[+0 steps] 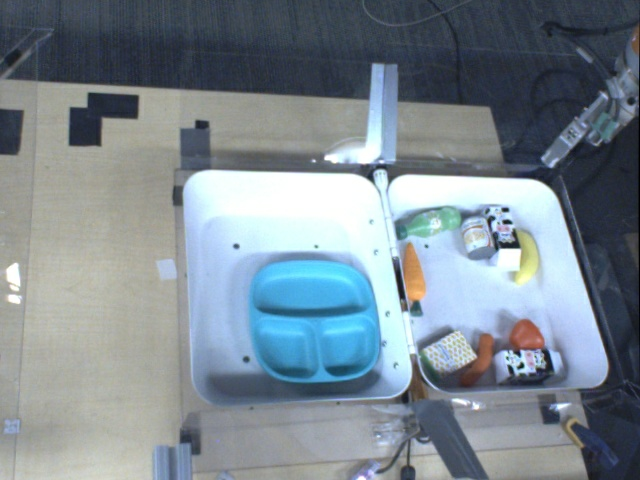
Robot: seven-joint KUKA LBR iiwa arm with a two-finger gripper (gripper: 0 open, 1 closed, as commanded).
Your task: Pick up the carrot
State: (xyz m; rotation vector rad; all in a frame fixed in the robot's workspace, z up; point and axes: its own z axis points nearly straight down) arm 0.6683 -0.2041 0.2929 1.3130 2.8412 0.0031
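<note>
gripper [605, 118] up at far right off the bins, opening can't be told, holds nothing seen | carrot [413, 273] against right bin [570, 228] left wall, lengthwise | approach: descend vertical, close across its width, clear of wall

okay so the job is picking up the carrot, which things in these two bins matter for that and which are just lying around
Belongs to the job:
- carrot, lying along the right bin's left wall
- gripper, off past that bin's far right corner

Just lying about:
- blue tray in the left bin
- green bottle
- banana
- small can
- sausage
</note>
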